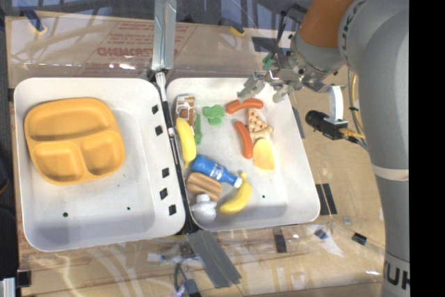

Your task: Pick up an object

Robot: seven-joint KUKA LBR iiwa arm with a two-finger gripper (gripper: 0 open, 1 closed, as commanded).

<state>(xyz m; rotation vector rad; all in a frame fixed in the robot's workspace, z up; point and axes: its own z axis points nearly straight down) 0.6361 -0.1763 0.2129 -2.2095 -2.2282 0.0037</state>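
Note:
My gripper (264,90) hangs over the far right part of the right bin (295,177), fingers spread apart with nothing between them. Just below it lie a red sausage (245,106), a pizza slice (259,122), a second sausage (243,139) and a yellow wedge (263,154). Further left lie a green toy (213,113), a yellow corn cob (185,140) and a small brown box (185,108). Toward the near side lie a blue bottle (214,171), a hot dog bun (203,184), a banana (237,198) and a white piece (202,209).
The left bin (83,219) holds an orange divided tray (73,138). A grey divider post (164,35) rises between the bins at the far side. The arm's bulk (368,66) fills the right side above the bench.

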